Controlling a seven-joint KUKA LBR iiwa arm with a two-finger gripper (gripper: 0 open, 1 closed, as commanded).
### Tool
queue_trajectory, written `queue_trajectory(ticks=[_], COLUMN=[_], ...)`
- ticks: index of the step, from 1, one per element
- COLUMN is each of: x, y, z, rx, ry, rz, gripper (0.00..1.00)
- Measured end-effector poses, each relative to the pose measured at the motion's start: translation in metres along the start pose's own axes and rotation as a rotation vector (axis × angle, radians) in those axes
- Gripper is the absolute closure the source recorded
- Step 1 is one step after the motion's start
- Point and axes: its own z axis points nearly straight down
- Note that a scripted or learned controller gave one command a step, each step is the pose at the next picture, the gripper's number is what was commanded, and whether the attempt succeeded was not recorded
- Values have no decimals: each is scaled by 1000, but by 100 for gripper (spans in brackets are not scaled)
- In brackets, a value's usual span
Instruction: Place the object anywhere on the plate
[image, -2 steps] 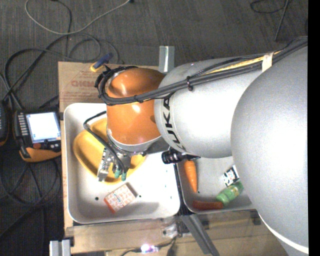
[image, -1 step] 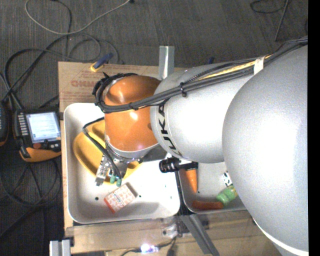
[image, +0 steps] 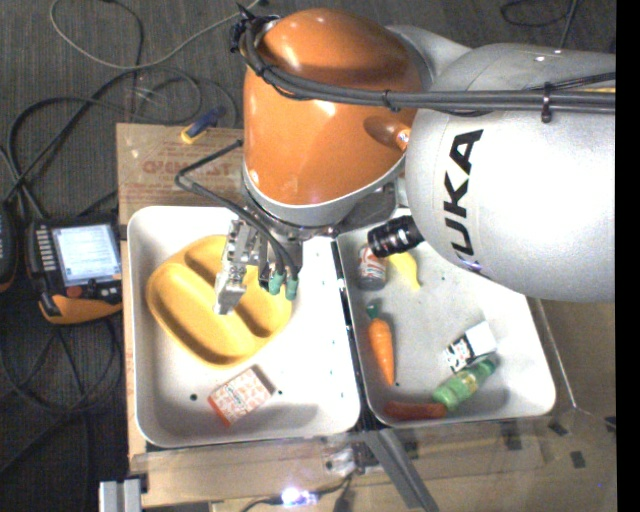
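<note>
Plate (image: 205, 315) first: yellow, rounded-oblong, glossy, with shallow divided wells, lying tilted in the left bin (image: 150, 400) toward its upper left part. Over the plate's right half hangs the gripper (image: 255, 280), its pale metal fingers (image: 232, 285) pointing down at the plate, with two green-tipped parts beside them on the right. Whether the fingers are spread or closed cannot be told from this angle, and nothing can be seen between them.

Lower centre of the left bin holds a small box (image: 240, 393), orange and white with print on it, lying flat on the bin floor, apart from the plate and just below its lower edge.

The right bin (image: 530, 400) carries several things. A carrot (image: 382, 347) lies along its left wall, pointing down the frame. Below it, at the bin's lower edge, lies a red-brown sausage (image: 415, 409). A green bottle (image: 464, 382) lies slantwise just above and right of that, touching a white carton (image: 470, 345) with dark print. Near the upper left of this bin are a small can (image: 372, 268) and a yellow piece (image: 407, 270), partly under the arm (image: 330, 110).

Both bins sit on a bench with a brown cardboard sheet (image: 175, 165) under their upper left. Dark carpet with loose cables fills the upper left, and a handheld screen unit (image: 75, 262) rests at the left edge.
</note>
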Motion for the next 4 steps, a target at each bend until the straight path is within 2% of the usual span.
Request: queue_trajectory(ticks=[1,2,3,4], x=[-59,-27,4,-4], y=[-14,8,0,1], z=[21,275,175,-66], rx=[1,-13,1,0], ry=[1,-13,4,0], rz=[112,46,207,165], gripper=[100,100,100,100])
